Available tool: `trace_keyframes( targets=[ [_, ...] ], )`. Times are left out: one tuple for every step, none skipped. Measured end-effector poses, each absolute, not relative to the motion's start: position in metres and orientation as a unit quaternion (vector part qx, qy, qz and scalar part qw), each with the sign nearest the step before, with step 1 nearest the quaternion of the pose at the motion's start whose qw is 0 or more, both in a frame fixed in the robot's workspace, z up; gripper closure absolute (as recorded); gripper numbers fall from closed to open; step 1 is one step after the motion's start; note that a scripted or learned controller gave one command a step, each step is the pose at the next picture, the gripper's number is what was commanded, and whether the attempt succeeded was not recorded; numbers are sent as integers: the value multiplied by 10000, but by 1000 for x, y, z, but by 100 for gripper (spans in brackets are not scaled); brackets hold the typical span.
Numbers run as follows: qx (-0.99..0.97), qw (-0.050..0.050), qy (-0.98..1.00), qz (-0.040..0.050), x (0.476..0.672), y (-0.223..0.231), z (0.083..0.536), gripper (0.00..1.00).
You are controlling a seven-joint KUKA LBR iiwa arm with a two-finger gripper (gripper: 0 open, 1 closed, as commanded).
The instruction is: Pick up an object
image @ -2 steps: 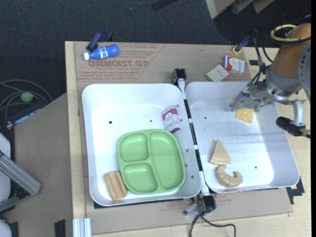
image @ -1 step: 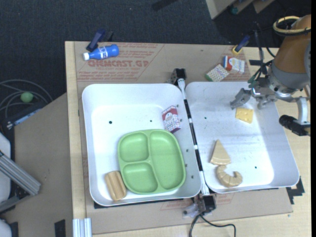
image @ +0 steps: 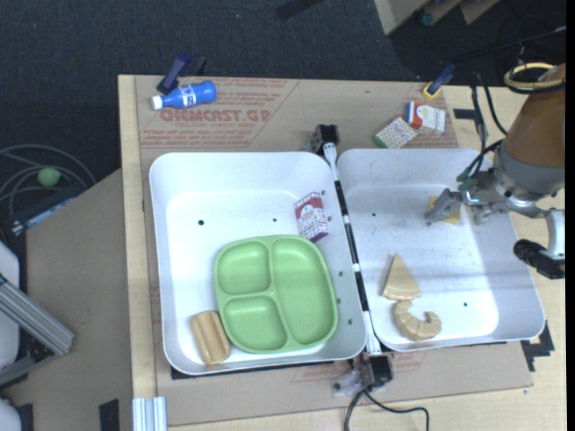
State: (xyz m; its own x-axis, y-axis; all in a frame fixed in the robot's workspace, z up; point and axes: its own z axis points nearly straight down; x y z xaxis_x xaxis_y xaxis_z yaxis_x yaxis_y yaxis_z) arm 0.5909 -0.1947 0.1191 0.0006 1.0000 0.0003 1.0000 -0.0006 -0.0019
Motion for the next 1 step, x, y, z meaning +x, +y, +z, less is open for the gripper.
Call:
trace_keyframes(
  targets=[
    [-7061,12,-7081,-14,649,-211,85,0]
  ],
)
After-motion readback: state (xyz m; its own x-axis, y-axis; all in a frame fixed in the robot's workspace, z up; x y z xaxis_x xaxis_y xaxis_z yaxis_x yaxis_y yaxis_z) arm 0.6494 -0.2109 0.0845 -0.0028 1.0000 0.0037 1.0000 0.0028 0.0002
